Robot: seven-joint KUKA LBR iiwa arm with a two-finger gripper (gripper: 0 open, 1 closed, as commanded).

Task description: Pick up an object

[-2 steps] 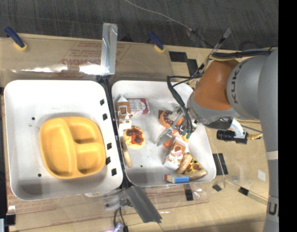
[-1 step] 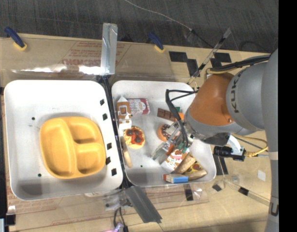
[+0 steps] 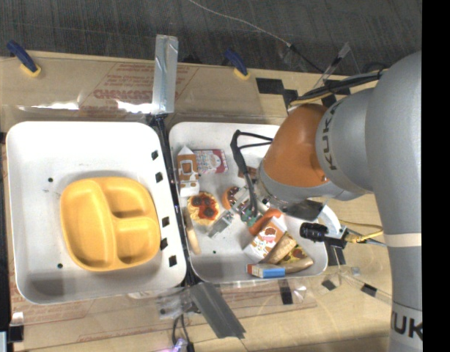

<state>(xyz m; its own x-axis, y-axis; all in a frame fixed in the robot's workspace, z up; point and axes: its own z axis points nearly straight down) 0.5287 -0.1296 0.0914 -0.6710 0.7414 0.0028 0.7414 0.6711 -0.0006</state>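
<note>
The gripper (image 3: 245,205) is down among the clutter in the right bin (image 3: 210,266), likely set to try for a small item there, such as the pizza toy (image 3: 204,207) just to its left; whether it has hold of anything I cannot tell. The left bin (image 3: 27,218) carries a yellow tray (image 3: 110,222). Both bins sit on a cardboard-covered bench (image 3: 78,79) over dark carpet (image 3: 78,9).

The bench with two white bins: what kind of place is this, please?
Probably a robotics lab set up for grasping trials. A grey arm reaches over the right bin, which holds small toy-like items; the left bin holds a yellow tray; cables and tape surround the bench.
</note>
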